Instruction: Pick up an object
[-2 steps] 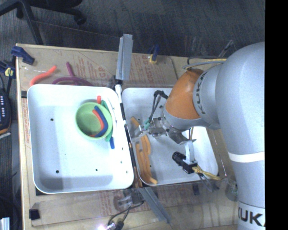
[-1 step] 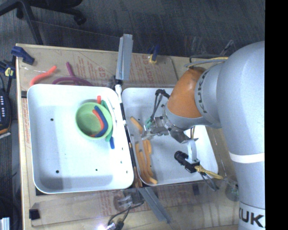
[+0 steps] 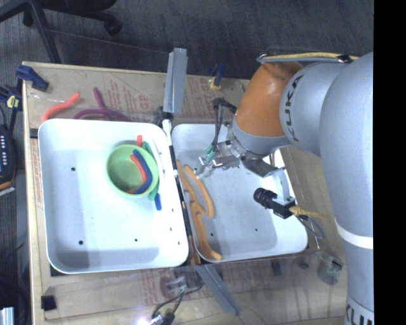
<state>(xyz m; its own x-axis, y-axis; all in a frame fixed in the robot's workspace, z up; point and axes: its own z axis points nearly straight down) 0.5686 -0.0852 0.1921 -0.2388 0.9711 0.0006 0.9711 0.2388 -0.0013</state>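
Two shallow white bins [image 3: 76,247] sat side by side on the bench. Gripper [image 3: 208,160] hovered over the right bin, finger state indeterminate; tan curved wooden strips [image 3: 202,203] lay along its left wall.

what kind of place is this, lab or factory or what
Most likely a robotics lab set up for grasping trials: a KUKA arm reaches over two white bins on a plywood bench, with an office chair base on carpet behind.

A robotics lab: KUKA arm [image 3: 330,120], plywood bench [image 3: 127,89], clamps [image 3: 32,77].
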